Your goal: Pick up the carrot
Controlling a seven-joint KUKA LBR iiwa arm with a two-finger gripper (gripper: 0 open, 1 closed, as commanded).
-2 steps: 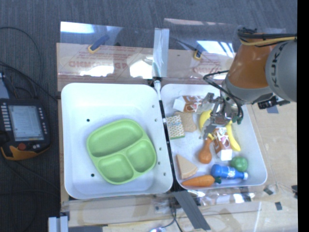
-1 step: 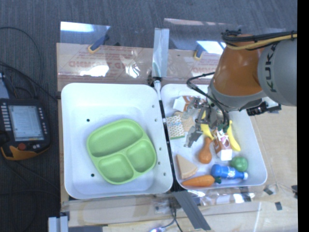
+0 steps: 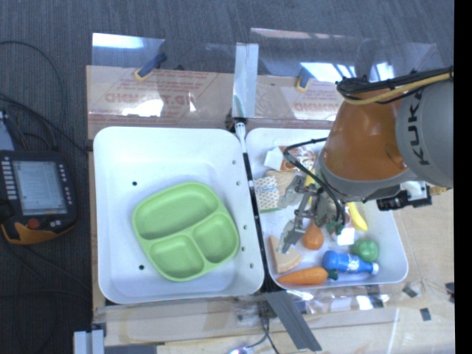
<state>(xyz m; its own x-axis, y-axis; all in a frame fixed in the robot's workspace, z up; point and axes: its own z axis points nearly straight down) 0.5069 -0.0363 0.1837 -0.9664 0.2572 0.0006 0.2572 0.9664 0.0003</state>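
Arm poised over the right bin [image 3: 398,271] during the approach step of a carrot pick. The carrot [image 3: 302,276] lies on its side on the floor of the right bin, close to that bin's near edge and toward its left wall, its long axis roughly parallel to the near edge. Just beyond it lies a slice of toast [image 3: 284,257]; at its right end is a blue bottle [image 3: 345,262], with a green round item [image 3: 365,250] further right. A small orange rounded item [image 3: 313,237] sits just behind the carrot, and a yellow item [image 3: 357,217] lies nearer the arm's body. The hand [image 3: 295,236] hangs above the toast, beside the small orange item and apart from the carrot; its two fingers appear slightly parted with nothing visibly between them.

The left bin [image 3: 118,153] carries a green divided plate [image 3: 186,230] and plays no part in this step.

Judgement: the grasp has not begun. The next move calls for a short shift toward the bin's near edge to centre over the carrot, fingers set across its narrow width, then a descent. Crowding by the toast and the bottle leaves little room, so a misaligned closure could catch a neighbour instead.
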